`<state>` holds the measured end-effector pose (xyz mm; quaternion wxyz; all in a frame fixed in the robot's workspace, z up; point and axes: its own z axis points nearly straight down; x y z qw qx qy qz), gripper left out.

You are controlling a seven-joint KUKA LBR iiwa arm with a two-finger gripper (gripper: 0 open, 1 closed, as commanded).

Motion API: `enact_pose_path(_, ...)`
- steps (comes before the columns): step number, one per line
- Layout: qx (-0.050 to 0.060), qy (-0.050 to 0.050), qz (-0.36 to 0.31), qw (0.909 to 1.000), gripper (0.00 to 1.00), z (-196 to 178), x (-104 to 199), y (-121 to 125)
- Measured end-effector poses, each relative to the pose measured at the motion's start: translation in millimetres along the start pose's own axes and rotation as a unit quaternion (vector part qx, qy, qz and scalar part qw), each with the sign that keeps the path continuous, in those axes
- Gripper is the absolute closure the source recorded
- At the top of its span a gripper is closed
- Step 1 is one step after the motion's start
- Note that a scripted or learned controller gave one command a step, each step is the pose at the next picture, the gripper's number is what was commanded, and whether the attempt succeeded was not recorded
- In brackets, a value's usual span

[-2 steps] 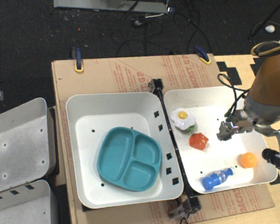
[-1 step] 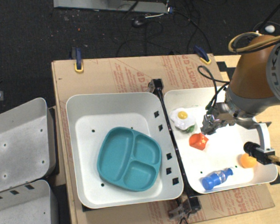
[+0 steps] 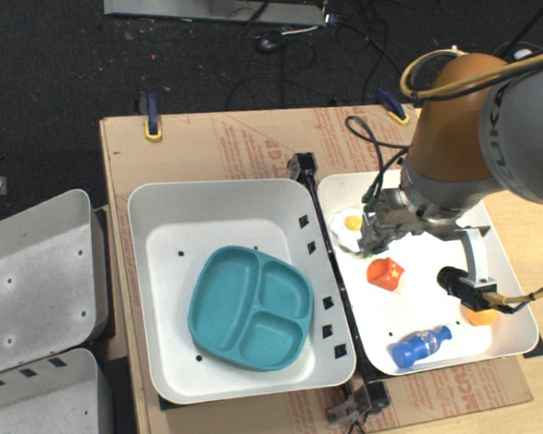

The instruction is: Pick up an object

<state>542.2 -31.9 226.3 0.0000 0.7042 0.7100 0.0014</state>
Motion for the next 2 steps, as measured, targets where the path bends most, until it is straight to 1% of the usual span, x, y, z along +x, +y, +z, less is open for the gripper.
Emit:
enact_pose_path(1, 0.0, 0.0, 0.0, 1.0, 1.0, -1, 55, 22)
enact_pose_path(2, 0.0, 0.0, 0.0, 1.0, 1.0, -14, 108, 29)
